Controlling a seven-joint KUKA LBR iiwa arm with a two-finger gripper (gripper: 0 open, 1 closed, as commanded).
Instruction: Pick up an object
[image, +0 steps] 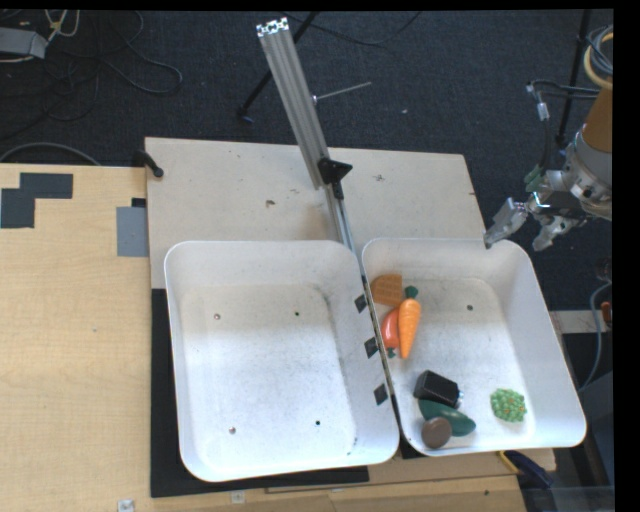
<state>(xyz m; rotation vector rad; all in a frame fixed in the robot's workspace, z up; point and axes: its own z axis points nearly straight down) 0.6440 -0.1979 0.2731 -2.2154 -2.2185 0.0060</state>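
Hovering at the upper right of the frame, the grey two-finger pincer (521, 224) hangs just beyond the far right corner of the right-hand shallow white bin (535, 300), with its fingers spread apart and nothing between them. That bin, on the pale desk (240, 190), carries all the loose things. An orange plastic carrot with a green top (409, 324) lies against the bin's left wall, touching a brown rounded block (387, 289) above it and a small red piece (389, 331) at its left side. Lower down, near the bin's front edge, a black boxy object (437, 387) rests just above a dark teal flat piece (452, 420), and a brown round ball (436, 433) touches that teal piece at the lower left. A bright green knobbly lump (508, 404) sits apart towards the lower right corner. The left-hand shallow white bin (200, 300) lies beside it, the two sharing a divider with black clips (371, 346). A long grey metal rail (300, 110) slants from the top centre down to that divider.
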